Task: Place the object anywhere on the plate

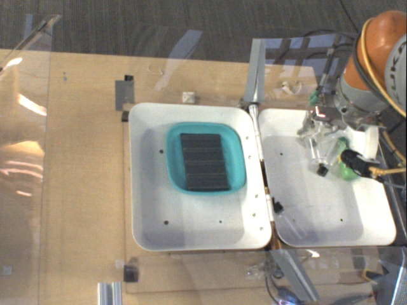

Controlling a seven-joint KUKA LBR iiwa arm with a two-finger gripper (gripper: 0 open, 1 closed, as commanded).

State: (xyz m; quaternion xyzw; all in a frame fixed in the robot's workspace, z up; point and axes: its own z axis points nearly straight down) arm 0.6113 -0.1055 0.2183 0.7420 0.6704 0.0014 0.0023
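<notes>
The camera view is looking down at a slant on a light wooden surface (70, 189) carrying 2 shallow white bins side by side. The left bin (149, 221) is holding a teal plate (236, 161) with rounded corners, sitting a little above the bin's middle, and a dark ribbed rectangular insert (203, 162) is lying on the plate.

The right bin (331, 224) is receiving the arm (381, 49), which is reaching in from the right, its orange band showing at the upper right corner. The pincer (323, 154) is hanging over the upper part of the right bin, its pale translucent fingers (316, 146) pointing down toward the bin floor. Whether the fingers are wide or narrow, I cannot tell, since they are blurring into the white bin behind them.

A small green object (347, 171) is lying in the right bin just beside the pincer, to its right, partly covered by a black cable. It is well apart from the plate, with the wall between the 2 bins standing between them.
</notes>
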